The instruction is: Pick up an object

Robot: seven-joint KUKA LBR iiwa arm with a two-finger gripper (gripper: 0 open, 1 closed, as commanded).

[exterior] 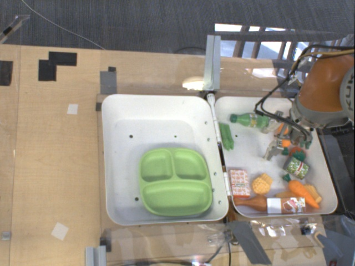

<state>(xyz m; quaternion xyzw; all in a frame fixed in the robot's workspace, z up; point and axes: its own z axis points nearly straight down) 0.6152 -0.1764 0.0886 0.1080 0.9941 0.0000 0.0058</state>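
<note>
Two white bins (111, 148), one green divided plate (175, 182), one green bottle (249, 120), one carrot (304, 192), one red-white box (239, 182).

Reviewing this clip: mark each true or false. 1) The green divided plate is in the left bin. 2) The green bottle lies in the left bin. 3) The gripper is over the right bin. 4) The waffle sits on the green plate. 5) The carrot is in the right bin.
1) True: the green plate lies in the left bin.
2) False: the green bottle lies in the right bin.
3) True: the gripper is over the right bin.
4) False: the waffle is in the right bin.
5) True: the carrot is near its right corner.
</note>
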